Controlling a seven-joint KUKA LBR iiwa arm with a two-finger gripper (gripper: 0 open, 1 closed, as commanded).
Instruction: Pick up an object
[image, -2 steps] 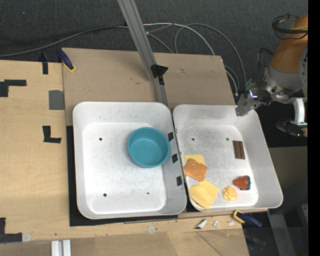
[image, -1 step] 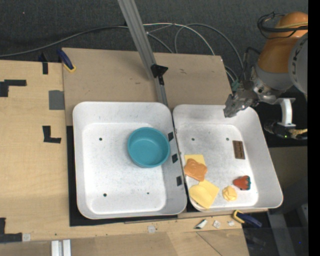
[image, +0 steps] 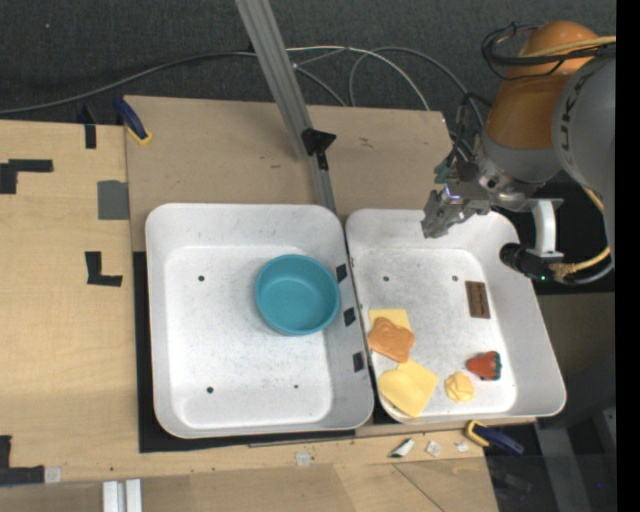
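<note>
Reaching in from the right, the grey arm (image: 560, 110) with its orange band holds the gripper (image: 437, 222) over the far edge of the right bin (image: 520, 300), near that bin's far left corner. The fingertips point down toward the rim and sit so close together and so dark against the white plastic that how far apart they stand cannot be told; nothing shows between them. All the loose pieces in this bin lie well apart from the gripper, toward the near side. A small brown block (image: 478, 299) lies by the right wall about midway along it. An orange piece (image: 391, 338) rests near the left wall, overlapping a pale yellow slab under its far edge, and just nearer lies a yellow wedge (image: 407, 387) close to the near left corner. Along the near edge sit a small yellow lump (image: 459, 386) and, touching or almost touching it on the right, a red piece (image: 484, 366) with a dark part at its back. The left bin (image: 180, 300) carries a teal bowl (image: 296, 294), upright, toward its right wall and a little beyond the middle. Both bins rest side by side on a tan bench (image: 60, 300), their inner rims meeting.
</note>
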